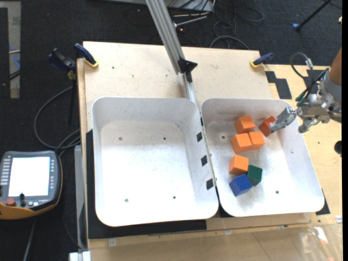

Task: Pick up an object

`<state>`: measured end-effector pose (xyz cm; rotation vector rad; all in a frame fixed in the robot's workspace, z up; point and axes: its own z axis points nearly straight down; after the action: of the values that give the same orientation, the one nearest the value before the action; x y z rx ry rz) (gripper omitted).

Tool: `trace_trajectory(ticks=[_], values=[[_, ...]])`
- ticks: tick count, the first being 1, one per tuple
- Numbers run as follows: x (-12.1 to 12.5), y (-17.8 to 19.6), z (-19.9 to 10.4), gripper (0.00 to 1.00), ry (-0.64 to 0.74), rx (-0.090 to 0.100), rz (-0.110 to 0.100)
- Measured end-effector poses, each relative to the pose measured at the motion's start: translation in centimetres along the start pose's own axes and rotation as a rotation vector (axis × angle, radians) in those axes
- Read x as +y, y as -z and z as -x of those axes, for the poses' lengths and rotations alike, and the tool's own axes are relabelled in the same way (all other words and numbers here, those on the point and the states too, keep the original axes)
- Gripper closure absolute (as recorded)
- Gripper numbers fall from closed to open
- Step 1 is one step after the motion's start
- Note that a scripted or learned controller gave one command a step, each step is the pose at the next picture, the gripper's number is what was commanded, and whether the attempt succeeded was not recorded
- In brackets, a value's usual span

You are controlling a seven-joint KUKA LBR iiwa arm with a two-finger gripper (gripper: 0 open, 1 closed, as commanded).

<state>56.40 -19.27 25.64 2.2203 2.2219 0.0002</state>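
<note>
Holding orange, green and blue blocks (247,142), right bin (304,197) beside left bin (109,200).

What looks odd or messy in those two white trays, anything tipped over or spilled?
Nothing looks spilled or broken. The blocks sit bunched in the right bin, turned at different angles. The small red-orange block lies apart near the bin's far right side, close beside the end effector.

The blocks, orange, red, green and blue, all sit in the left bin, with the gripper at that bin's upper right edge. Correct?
Not quite. The camera view shows the blocks in the right bin, not the left bin. The gripper is at the right bin's upper right edge, beside the red block.
</note>
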Motion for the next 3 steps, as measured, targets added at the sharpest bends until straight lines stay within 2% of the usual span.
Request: trace_trajectory(ticks=[1, 2, 3], values=[[-1.1, -0.1, -2.7, 0.00, 0.004, 0.001, -0.001], [0.9, 1.2, -5.7, 0.00, 0.006, 0.000, 0.003], [7.6, -9.8, -9.5, 0.00, 0.005, 0.001, -0.003]])
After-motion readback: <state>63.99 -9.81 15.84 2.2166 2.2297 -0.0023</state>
